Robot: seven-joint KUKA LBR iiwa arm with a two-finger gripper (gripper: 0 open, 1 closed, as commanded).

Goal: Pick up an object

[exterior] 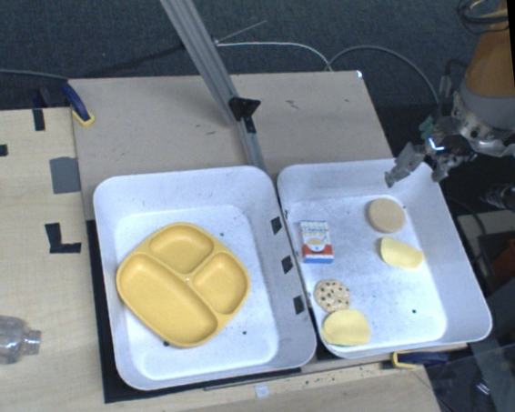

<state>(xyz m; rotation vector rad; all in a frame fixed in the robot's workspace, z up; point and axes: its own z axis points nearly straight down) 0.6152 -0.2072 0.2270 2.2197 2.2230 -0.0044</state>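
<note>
At the right edge of the frame I see my arm (491, 75): an orange band above a pale grey, rounded wrist section. Below it sits darker hardware with a small blue spot, and the end effector (409, 164) juts out as a grey metal piece.

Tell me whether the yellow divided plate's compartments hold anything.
Empty. The yellow three-compartment plastic plate lies flat in the left white bin, and all three wells show bare yellow surface.
</note>
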